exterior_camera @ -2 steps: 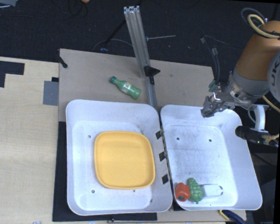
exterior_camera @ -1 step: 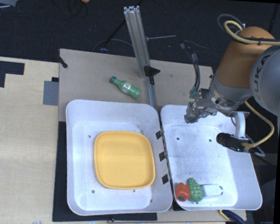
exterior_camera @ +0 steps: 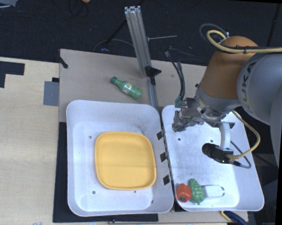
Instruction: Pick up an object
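Gripper (exterior_camera: 180,121) state can't tell, at right bin's (exterior_camera: 250,200) far-left corner, nothing picked yet; red-green toy (exterior_camera: 191,192) untouched near edge

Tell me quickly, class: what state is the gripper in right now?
Gripper: over the right bin; open or shut cannot be told.

A yellow tray (exterior_camera: 125,160) is showing plain and unpatterned against the left white bin (exterior_camera: 76,129). In the right white bin (exterior_camera: 244,190), a red piece (exterior_camera: 184,192) is sitting beside a green one (exterior_camera: 196,191). A green bottle (exterior_camera: 126,87) is lying on the tan bench (exterior_camera: 85,76). The grey arm (exterior_camera: 264,85) is wearing its orange band (exterior_camera: 225,72).
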Motion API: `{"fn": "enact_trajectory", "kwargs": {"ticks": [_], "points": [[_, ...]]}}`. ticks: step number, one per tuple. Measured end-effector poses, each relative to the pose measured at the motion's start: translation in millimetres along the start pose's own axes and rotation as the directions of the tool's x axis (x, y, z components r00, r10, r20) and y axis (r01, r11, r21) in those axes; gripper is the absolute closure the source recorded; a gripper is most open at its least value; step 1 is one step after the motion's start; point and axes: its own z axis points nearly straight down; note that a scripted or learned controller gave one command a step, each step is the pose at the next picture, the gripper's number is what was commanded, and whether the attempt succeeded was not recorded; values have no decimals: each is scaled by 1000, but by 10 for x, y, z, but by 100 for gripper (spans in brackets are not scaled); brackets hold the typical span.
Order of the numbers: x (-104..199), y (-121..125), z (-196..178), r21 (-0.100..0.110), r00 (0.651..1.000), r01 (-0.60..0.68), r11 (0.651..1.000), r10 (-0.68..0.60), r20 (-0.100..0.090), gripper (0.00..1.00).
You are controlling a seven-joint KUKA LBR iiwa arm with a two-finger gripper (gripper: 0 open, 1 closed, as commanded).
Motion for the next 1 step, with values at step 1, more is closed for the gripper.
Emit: {"fn": "enact_trajectory", "kwargs": {"ticks": [1], "points": [[496, -240, -119, -2, 1000, 0, 1000, 0, 0, 100]]}}
